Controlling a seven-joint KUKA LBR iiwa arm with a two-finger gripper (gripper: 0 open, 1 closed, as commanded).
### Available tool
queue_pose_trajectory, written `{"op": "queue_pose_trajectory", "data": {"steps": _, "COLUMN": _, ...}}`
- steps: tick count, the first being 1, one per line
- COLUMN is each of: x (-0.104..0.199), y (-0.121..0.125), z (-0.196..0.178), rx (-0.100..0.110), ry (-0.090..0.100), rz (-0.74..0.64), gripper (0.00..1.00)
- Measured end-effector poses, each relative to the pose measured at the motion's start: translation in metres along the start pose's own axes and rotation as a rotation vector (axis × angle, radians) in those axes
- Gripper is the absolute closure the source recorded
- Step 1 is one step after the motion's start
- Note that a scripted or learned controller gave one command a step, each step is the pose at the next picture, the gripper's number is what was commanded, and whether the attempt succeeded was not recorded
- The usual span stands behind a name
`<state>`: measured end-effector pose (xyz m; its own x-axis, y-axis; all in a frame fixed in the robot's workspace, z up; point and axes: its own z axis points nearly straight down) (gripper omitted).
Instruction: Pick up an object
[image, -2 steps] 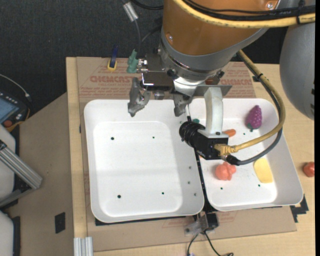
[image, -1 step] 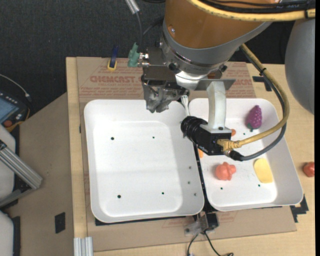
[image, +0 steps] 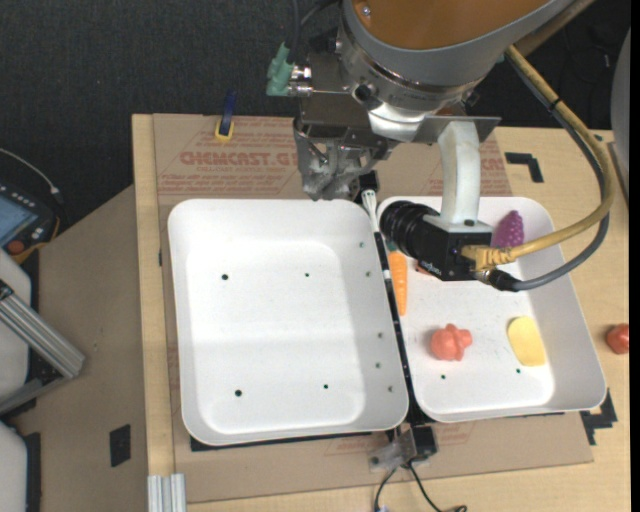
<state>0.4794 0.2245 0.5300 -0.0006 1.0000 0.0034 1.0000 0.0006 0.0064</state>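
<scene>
Four small objects, all in the right bin (image: 575, 385)

Orange carrot (image: 399, 283) lying lengthwise against the 9 o'clock wall; pink-red lumpy piece (image: 451, 341) just off centre toward 6 o'clock; yellow oval (image: 527, 339) at 4 o'clock, apart from it; purple grape cluster (image: 509, 229) at 1 o'clock near the far wall.

A cardboard sheet (image: 150, 330) with red lettering covers the counter (image: 75, 250). A blue-and-yellow clip (image: 226, 118) sits at its far edge; a black cable (image: 400, 490) trails off the near edge.
</scene>
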Motion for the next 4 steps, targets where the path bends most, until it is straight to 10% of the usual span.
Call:
{"op": "queue_pose_trajectory", "data": {"steps": 1, "x": -0.05, "y": 0.0, "z": 0.021, "rx": 0.01, "ry": -0.005, "rz": 0.007, "gripper": 1.0}}
{"op": "queue_pose_trajectory", "data": {"steps": 2, "x": -0.013, "y": -0.001, "z": 0.026, "rx": 0.009, "ry": -0.004, "rz": -0.004, "gripper": 1.0}}
{"op": "queue_pose_trajectory", "data": {"steps": 3, "x": -0.072, "y": -0.001, "z": 0.053, "rx": 0.01, "ry": -0.005, "rz": 0.007, "gripper": 1.0}}
{"op": "queue_pose_trajectory", "data": {"steps": 4, "x": -0.109, "y": 0.044, "z": 0.086, "rx": 0.011, "ry": -0.006, "rz": 0.007, "gripper": 1.0}}
